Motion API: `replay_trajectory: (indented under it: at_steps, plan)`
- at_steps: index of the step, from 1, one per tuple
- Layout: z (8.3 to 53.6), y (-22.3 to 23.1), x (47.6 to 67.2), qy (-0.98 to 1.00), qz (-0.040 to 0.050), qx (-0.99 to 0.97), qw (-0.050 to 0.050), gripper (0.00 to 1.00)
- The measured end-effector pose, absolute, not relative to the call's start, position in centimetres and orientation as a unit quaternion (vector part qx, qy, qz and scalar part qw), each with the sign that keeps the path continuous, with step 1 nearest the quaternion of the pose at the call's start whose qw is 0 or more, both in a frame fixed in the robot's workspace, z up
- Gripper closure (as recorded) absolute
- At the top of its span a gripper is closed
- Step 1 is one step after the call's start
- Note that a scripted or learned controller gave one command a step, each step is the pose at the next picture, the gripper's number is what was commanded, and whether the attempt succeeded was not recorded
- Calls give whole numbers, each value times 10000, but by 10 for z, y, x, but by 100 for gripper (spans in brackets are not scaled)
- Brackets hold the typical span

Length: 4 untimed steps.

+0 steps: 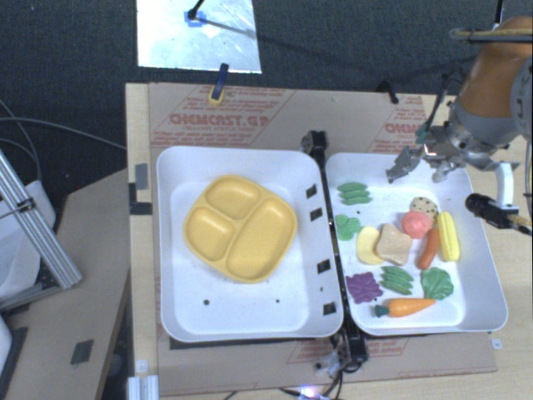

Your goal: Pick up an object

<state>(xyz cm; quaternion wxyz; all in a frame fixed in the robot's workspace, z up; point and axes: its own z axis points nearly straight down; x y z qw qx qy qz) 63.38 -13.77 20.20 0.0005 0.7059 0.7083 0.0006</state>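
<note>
The right bin [487, 294] holds several toy foods: green pea pods [355, 192], a cookie [423, 206], a pink ball [416, 223], a yellow corn cob [448, 236], a slice of toast [394, 244], purple grapes [363, 287], broccoli [437, 283] and a carrot [405, 307]. My gripper [420, 170] hangs over the bin's far edge, above and behind the cookie. Its fingers [400, 167] are spread open with nothing between them.
A yellow divided plate [240, 227] lies in the left bin [179, 307]. A black hinge strip [326, 240] joins the two bins. The arm's orange band [491, 77] is at the upper right. A black part [491, 211] juts over the right bin's right rim.
</note>
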Motion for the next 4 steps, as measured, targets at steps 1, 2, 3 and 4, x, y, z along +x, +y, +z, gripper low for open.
replay_trajectory:
  at_steps: [1,2,3,4]
  plan:
    - [90,-171,582,7061,-19,7081,-27,0]
    - [88,-132,533,7065,33,7076,47,0]
    - [126,-199,485,7053,-3,7089,17,0]
    - [84,-160,487,7085,6,7057,15,0]
